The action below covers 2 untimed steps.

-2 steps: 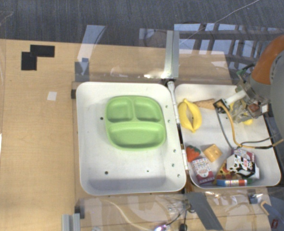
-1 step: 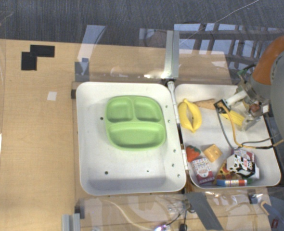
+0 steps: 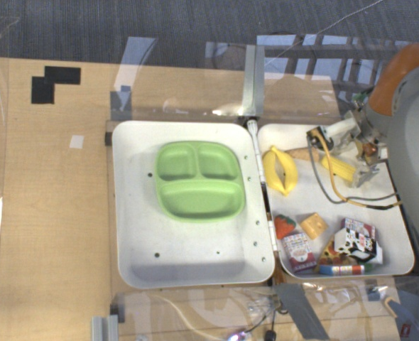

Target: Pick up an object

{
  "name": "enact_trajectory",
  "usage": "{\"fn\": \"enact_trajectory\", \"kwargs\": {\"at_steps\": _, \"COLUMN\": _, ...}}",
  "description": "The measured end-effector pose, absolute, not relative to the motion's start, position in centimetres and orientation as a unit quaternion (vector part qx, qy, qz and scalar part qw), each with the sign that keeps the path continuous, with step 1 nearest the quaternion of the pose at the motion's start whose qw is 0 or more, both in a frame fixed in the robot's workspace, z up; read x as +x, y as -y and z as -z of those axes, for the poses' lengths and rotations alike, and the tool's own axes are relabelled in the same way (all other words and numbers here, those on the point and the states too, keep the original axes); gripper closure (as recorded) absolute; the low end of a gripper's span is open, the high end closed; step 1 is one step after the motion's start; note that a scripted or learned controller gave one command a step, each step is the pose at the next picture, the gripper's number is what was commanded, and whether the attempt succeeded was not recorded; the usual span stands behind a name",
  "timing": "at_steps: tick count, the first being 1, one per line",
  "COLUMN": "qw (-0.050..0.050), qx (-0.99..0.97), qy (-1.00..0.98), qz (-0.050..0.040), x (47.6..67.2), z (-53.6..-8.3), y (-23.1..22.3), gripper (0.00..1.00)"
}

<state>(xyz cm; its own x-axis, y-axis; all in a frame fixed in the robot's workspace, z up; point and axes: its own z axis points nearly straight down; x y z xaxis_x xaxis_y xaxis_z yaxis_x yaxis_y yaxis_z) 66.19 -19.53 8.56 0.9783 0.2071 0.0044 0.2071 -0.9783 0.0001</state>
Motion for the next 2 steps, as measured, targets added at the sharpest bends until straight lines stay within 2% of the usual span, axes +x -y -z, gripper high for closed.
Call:
{"fn": "enact_trajectory", "kwargs": {"at_steps": 1, "qw": 0.0, "qx": -0.995, "qy": 0.102, "qz": 0.001, "x": 66.5, "z": -8.7, "y": 16.1, "gripper": 0.0}}
{"fn": "enact_trajectory", "kwargs": {"at_steps": 2, "qw": 0.001, "qx": -0.995, "qy": 0.103, "qz": 0.0037, "x": 66.1, "z": -8.7, "y": 11.4, "gripper": 0.0}}
